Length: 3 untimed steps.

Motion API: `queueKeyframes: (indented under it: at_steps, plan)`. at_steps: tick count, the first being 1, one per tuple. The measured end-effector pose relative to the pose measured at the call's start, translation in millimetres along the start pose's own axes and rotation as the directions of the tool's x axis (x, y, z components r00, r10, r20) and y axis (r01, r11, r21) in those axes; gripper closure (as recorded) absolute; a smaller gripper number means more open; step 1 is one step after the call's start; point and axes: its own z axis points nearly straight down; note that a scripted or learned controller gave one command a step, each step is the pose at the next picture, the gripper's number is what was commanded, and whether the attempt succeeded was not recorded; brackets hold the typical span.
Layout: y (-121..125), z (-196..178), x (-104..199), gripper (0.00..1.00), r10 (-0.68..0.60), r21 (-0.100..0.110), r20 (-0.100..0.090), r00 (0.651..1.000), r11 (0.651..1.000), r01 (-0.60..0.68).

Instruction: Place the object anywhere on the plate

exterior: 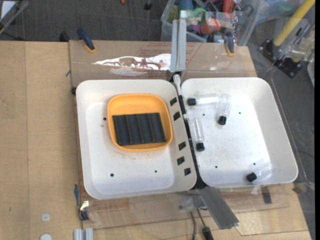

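How far the gripper is open, and whether it has hold of anything, cannot be told, so places here are given by the bins.

The left bin (pixel 130 171) bears an orange plate (pixel 137 100) towards its far side. A black ridged block (pixel 139 128) lies flat on the plate, inside its rim and nearer its close edge.

The right bin (pixel 240 144) holds four clear tubes with black caps. One (pixel 205 100) lies at the far side, and another (pixel 222 111) lies just beside it. A third (pixel 196 132) lies near the divider. The fourth (pixel 257 175) lies in the near right corner, well apart from the rest.
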Motion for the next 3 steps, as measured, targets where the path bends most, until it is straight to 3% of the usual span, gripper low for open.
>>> queueKeyframes:
  at_steps: [1, 2, 3]
  plan:
    - [2.9, 0.2, -4.3, 1.0, -0.324, -0.001, 0.0, 0.946, 0.946, 0.324]
    - [4.8, 0.0, -10.1, 1.0, -0.573, -0.002, 0.002, 0.82, 0.82, 0.573]
    - [4.5, 0.1, -10.1, 1.0, -0.866, -0.002, 0.003, 0.5, 0.5, 0.866]
